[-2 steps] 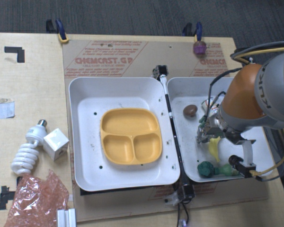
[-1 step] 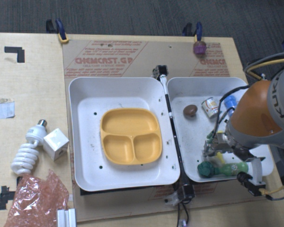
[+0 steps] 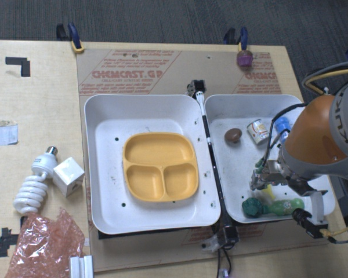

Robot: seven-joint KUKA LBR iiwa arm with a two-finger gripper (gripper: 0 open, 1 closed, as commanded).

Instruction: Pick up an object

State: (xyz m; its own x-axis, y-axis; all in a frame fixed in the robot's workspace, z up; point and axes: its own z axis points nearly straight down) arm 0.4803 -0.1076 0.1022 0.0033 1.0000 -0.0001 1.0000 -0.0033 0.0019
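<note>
Gripper (image 3: 261, 181) low above green toy (image 3: 269, 207)

Red print reading "CHEMCAST GP" runs slantwise, repeated, across the brown paper-masked sheet (image 3: 133, 68) that lies under the two white bins; smaller red lines below each repeat are too small to read. The same print recurs on the sheet's far right corner, blurred. On the grey arm housing (image 3: 343, 117) right of that sheet, dark letters "KU" stand at the frame's edge.
</note>
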